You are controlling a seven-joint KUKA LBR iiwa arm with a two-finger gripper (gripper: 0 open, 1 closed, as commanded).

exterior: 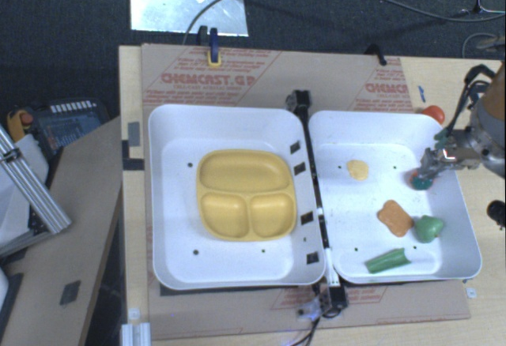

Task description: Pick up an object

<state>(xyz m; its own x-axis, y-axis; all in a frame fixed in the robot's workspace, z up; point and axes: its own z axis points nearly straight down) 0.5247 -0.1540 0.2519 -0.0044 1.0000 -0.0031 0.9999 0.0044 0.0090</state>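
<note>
On the worktop point(134, 202), the left bin point(170, 178) holds a yellow three-compartment tray point(243, 193). In the right bin point(455, 214) lie a small yellow piece point(358, 171) toward 11 o'clock, an orange piece point(394, 218) near the centre, a green cylinder point(387, 260) at 6 o'clock and a green rounded piece point(428, 227) at 4 o'clock. The claw point(427, 167) hangs at 3 o'clock over a teal object point(420, 179), just above it; whether it grips anything cannot be told.

A pale yellow divided tray point(241, 194) sits in a white bin point(170, 257); the neighbouring white bin point(466, 257) holds orange point(394, 218), yellow point(358, 170), and green point(387, 260) toy foods.
</note>
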